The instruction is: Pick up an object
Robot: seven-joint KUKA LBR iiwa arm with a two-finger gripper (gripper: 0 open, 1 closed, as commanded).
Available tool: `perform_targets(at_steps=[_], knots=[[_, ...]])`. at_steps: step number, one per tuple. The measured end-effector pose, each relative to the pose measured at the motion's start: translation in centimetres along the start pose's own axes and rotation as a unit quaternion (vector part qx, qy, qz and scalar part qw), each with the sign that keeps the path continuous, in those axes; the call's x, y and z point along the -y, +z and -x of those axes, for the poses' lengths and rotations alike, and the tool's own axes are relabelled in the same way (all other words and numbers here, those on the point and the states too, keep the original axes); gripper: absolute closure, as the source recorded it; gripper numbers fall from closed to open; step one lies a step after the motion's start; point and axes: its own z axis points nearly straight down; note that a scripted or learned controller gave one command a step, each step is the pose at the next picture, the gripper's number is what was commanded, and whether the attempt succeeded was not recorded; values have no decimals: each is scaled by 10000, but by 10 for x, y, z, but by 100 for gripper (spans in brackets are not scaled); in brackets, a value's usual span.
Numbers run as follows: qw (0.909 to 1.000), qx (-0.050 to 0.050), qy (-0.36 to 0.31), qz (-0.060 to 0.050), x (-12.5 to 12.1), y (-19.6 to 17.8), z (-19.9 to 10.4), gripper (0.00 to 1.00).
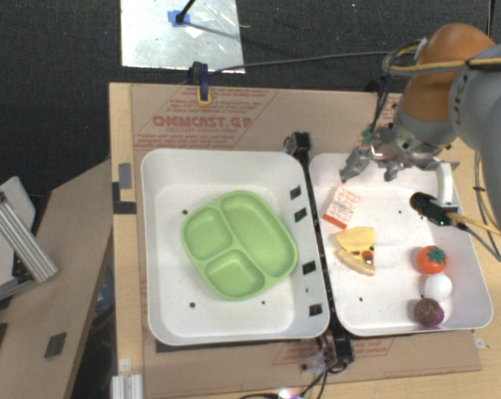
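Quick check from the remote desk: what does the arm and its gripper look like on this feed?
The arm is smooth grey, with a rounded orange band above the wrist. Thin cables loop beside that band. The gripper is grey metal with two slim fingers, over the far end of the right bin.

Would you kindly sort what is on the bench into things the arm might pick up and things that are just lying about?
Candidates to pick up, all in the right bin:
red and white packet
yellow wedge
tomato
white ball
purple ball
The gripper hangs above that bin's far end.

Lying about:
green divided tray in the left bin
blue clamp
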Motion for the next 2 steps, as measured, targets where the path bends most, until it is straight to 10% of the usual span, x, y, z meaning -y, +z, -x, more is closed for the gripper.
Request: perform_targets(at_steps=[2], knots=[[10000, 0, -1, 11, 0, 73, 0, 0]])
